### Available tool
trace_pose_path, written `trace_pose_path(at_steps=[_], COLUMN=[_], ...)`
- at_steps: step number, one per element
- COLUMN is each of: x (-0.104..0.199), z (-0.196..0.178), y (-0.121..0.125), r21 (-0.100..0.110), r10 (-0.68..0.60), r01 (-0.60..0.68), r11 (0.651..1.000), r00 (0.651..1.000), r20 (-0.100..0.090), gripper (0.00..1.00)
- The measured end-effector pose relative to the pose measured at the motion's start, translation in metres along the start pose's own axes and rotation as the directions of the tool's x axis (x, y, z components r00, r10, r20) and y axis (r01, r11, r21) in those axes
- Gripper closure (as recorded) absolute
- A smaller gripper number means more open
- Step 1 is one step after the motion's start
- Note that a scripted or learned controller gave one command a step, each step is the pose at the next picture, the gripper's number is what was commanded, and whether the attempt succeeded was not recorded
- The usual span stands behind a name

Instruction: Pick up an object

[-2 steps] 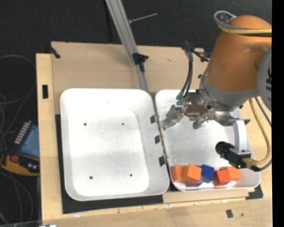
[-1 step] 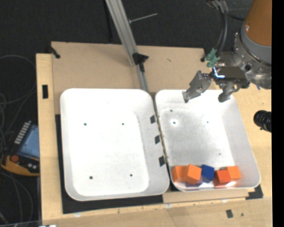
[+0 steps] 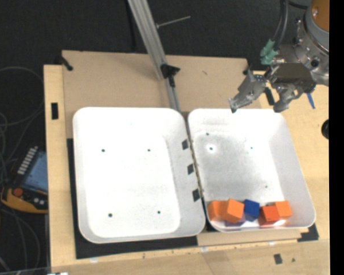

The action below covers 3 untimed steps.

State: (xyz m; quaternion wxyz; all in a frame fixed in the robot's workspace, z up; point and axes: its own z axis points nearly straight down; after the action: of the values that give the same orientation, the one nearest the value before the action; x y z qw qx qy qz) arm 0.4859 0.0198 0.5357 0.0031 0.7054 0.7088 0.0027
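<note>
From the camera above the bench, my gripper [image 3: 258, 101] hangs over the far edge of the right bin [image 3: 292, 153], near its far right corner. My two fingers are spread apart, one finger [image 3: 241, 98] reaching out to the left and the other angled down on the right, and nothing sits between them. My grey wrist comes in from the far right, with the orange band [image 3: 320, 7] showing at the top corner of the view.

The things I could pick up all lie at the near end of the right bin, well apart from my hand. They stand in a row along the near wall: an orange block [image 3: 218, 209] at the left, a second orange block [image 3: 235, 209] touching it, a blue block [image 3: 251, 208] just beside that, then two more orange blocks [image 3: 275, 212] close together at the right. Something purple peeks out under the middle blocks, too small for me to name.

The left bin [image 3: 86, 153] lies just beside the right one, their walls touching along the middle of the bench [image 3: 114, 79]. A grey metal rail [image 3: 149, 33] slants down from the far side to the point where the two bins meet. Left of the bench, a handheld controller [image 3: 28, 179] lies among loose cables.
</note>
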Motion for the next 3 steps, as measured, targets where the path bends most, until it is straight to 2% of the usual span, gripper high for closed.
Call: trace_pose_path(at_steps=[1,2,3], x=[-0.033,-0.020,-0.020], z=[0.244,0.117,0.122], y=[0.054,0.022,0.022], r21=[0.015,-0.003,0.005], r10=[0.007,0.001,0.001], r01=[-0.007,-0.001,-0.001], r11=[1.000,1.000,1.000], r00=[1.000,1.000,1.000], r20=[0.001,-0.001,0.001], gripper=[0.00,0.00,0.00])
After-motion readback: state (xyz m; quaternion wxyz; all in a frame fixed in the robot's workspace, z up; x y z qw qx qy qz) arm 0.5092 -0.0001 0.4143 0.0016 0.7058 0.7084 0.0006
